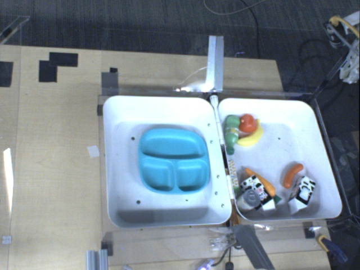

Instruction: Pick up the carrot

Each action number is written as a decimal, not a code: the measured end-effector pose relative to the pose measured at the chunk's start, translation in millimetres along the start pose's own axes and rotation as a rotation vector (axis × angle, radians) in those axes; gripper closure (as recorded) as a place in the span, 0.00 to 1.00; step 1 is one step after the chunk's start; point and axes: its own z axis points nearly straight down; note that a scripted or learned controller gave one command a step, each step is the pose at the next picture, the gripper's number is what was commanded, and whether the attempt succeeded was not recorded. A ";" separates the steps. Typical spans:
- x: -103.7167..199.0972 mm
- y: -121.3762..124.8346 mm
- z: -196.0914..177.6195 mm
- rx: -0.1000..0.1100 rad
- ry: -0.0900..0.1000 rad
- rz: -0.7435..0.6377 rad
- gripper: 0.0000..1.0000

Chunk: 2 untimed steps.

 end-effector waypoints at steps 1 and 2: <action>-38.5 -34.9 82.1 0.002 -0.001 0.008 1.00; 1.1 -12.1 38.2 -0.001 0.004 0.005 1.00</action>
